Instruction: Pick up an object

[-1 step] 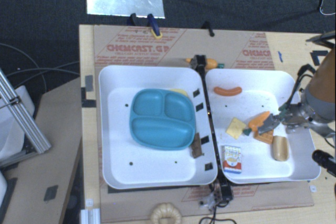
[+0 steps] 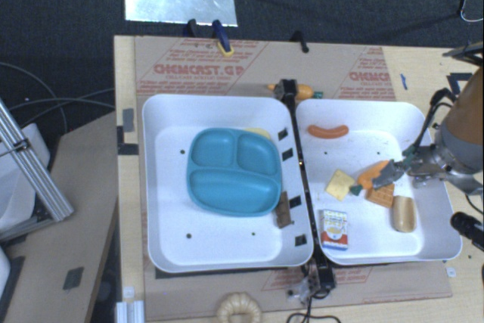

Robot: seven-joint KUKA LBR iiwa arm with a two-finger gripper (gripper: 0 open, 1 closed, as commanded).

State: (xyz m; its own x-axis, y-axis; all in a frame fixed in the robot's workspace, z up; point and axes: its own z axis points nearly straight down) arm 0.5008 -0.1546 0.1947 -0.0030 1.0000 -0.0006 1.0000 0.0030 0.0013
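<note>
Grey fingers of my tool (image 2: 387, 175) sit low in the right bin (image 2: 423, 117), tips at the orange wedge (image 2: 370, 175). Fingers look spread either side of the wedge's right end, not yet closed on it; released, holding nothing, far as I can see. Dark and small here, so that's a soft call.

Just beside the wedge: yellow cheese slice (image 2: 339, 184) to its left, waffle piece (image 2: 381, 196) touching its lower edge, bread roll (image 2: 404, 214) below right. Crowded cluster. Further out: sausage (image 2: 327, 131) near the bin's top, well apart; small carton (image 2: 334, 229) near the bottom edge.

Left bin (image 2: 162, 163) has the blue plate (image 2: 234, 172), brown bit (image 2: 283, 210) by its lower right corner. Both bins sit on the cardboard-covered surface (image 2: 197, 68).

Handling guess: wedge looks like light, stiff plastic toy food, smooth, may slip or squirt out of a pinch. Best hold is across its narrow width near the middle, not the tapered tip. Risk: fingers catch the waffle too or nudge the cheese.
</note>
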